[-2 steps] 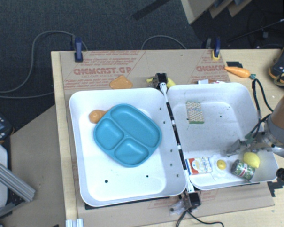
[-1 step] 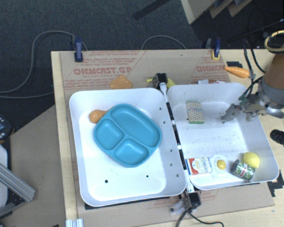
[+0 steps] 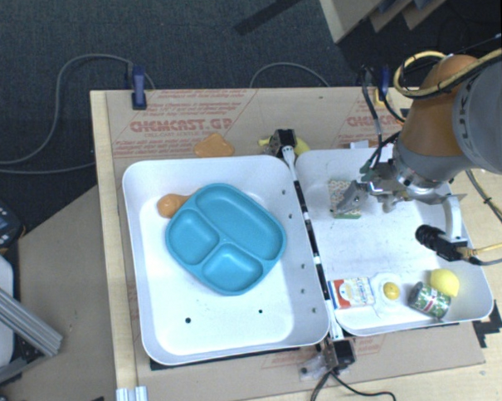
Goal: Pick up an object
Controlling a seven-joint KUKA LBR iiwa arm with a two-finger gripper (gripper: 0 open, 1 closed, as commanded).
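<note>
Tray, blue, three-compartment in left bin, orange item at its far-left edge | right bin: small packet far-left, carton, can, lemon near side | gripper low beside packet, fingers' state cannot tell | step: approach; next: descend onto packet, clamp, lift.

Arm enters from the right edge, grey upper link with the orange band above the wrist. Wrist angled down and leftward. Gripper low, pointing left; fingers appear slightly parted, though the slant makes this uncertain. A black fitting juts beside the wrist.
</note>
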